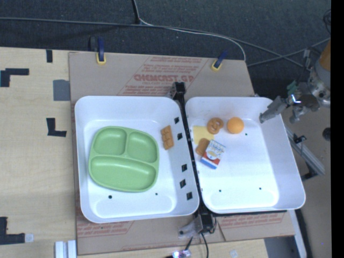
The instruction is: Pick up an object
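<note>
The pincer [274,110] hangs at the right bin's [279,192] upper right rim, carrying nothing; whether it is spread or pressed together I cannot tell. The pick looks unstarted: reach, grasp and lift all remain. Candidates cluster in that bin's upper left: a smooth orange ball [235,125], a ridged brown pretzel-like piece [215,125], a flat pale yellow slice [200,133] and a small printed packet [213,155] (probably slippery). The left bin [86,198] holds a glossy green divided plate [124,158] and a waffled brown piece [167,137]. Cardboard covers the worktop [32,160].
</note>
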Robot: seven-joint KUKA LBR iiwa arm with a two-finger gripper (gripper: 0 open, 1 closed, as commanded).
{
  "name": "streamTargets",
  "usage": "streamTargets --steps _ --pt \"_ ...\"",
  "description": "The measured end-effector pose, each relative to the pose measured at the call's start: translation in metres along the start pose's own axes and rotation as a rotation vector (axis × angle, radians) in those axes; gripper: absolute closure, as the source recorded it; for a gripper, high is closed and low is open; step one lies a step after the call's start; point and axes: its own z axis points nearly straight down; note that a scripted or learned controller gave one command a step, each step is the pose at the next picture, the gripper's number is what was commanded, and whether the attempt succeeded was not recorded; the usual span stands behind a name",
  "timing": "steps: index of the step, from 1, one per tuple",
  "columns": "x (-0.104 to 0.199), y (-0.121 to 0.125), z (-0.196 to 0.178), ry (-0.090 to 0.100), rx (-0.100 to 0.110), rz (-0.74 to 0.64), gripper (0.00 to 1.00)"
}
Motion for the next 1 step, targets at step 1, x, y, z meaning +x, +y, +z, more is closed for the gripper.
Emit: streamTargets --steps 1 --pt "0.0006 0.0020 -0.0071 -0.003 -0.011 -0.004 0.00"
